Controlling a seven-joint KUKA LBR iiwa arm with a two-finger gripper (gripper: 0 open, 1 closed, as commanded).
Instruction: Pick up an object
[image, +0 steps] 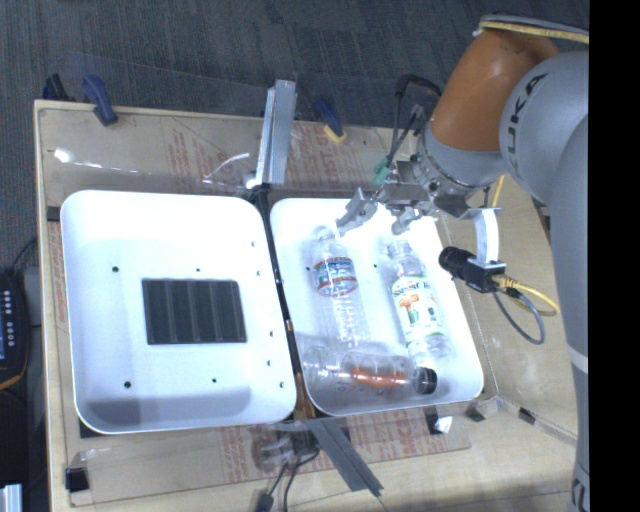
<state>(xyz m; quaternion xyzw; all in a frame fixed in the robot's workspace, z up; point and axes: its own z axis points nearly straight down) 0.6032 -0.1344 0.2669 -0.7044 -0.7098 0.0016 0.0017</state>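
Observation:
The right bin (455, 345) holds three clear plastic bottles. One with a red and blue label (337, 285) lies lengthwise at its left. Another with a green and white label (418, 305) lies lengthwise at its right. A third with an orange label and black cap (370, 375) lies crosswise along the near wall. My gripper (376, 220) hangs over the far end of this bin, just above and between the tops of the two lengthwise bottles. It is open, with nothing between its fingers.
The left bin (100, 240) carries a dark grey ribbed rectangular block (193, 310) near its middle. A metal divider post (274, 130) stands at the back between the bins. Cables and a black connector (468, 266) hang beside the right bin's far right edge.

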